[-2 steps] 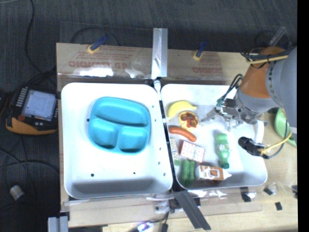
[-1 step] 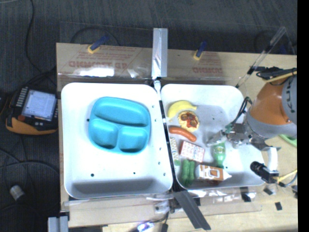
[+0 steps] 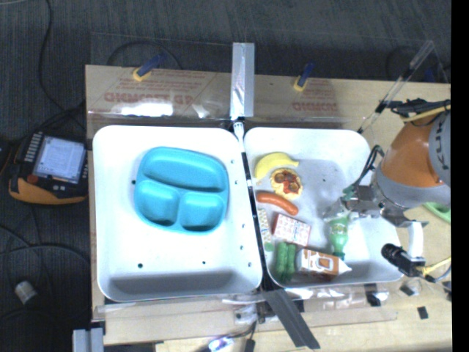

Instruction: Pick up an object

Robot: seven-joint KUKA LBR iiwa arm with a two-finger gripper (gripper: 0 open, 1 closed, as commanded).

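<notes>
Objects: banana (image 3: 270,163), hot dog (image 3: 277,202), patterned carton (image 3: 291,229), green vegetable (image 3: 283,259) and juice box (image 3: 320,263) lie in the right bin (image 3: 322,147), mostly at its left and front side.
Gripper: the gripper (image 3: 338,229) is low over the right bin, just beside a green bottle (image 3: 338,236); open or closed, I cannot tell.
Left bin: the left bin (image 3: 117,270) holds a blue divided tray (image 3: 180,189).
Bench: wooden board (image 3: 352,97) under both bins, with clamps at the far edge.
Room: dark carpet (image 3: 44,64), cables, and a handheld screen device (image 3: 50,167) at the left.
</notes>
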